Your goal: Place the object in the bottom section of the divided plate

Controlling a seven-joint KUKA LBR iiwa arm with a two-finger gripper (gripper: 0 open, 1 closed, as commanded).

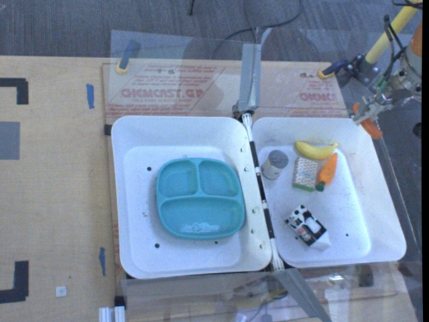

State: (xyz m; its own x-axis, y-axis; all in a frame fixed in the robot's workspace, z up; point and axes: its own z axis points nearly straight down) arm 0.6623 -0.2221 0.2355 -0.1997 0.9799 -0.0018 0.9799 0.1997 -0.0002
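With the gripper's state impossible to tell, the crowded yellow plastic banana (316,150), orange carrot (327,170) and sponge block (305,174) in the right bin invite a mis-grab, leaving the teal divided plate (200,198) in the left bin unfilled.

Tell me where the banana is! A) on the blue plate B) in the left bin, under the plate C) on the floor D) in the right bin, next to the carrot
D: the banana lies in the right bin, its end touching the carrot, while the blue plate sits in the left bin.
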